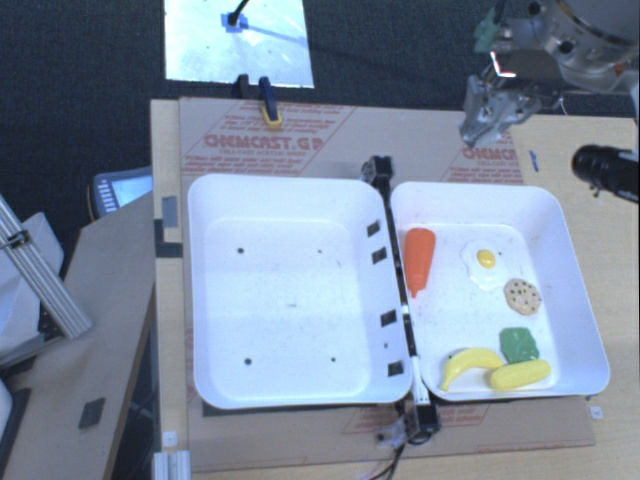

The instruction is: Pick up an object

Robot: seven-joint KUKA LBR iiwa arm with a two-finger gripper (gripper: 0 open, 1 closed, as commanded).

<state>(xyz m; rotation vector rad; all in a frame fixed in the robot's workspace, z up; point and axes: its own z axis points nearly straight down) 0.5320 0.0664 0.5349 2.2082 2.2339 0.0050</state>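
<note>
Six smooth plastic toy foods, among them a tapered orange carrot [418, 259] and curved banana [468, 364], lie in the right bin [560, 218]; the pincer [488, 120] hangs beyond its far rim, grip unclear.

Arm [590, 8] cut off by top and right edges; end effector [487, 118] finger state too blurred to tell.

Grey KUKA arm with a metal hand, at the far right of the scene.

The arm [590, 28] has a rounded pale-grey casing with an orange band across its top. Below it sits a boxy silver-grey block with a small green part on its left side, and the hand [487, 118] is dull grey metal, blurred in outline.
</note>
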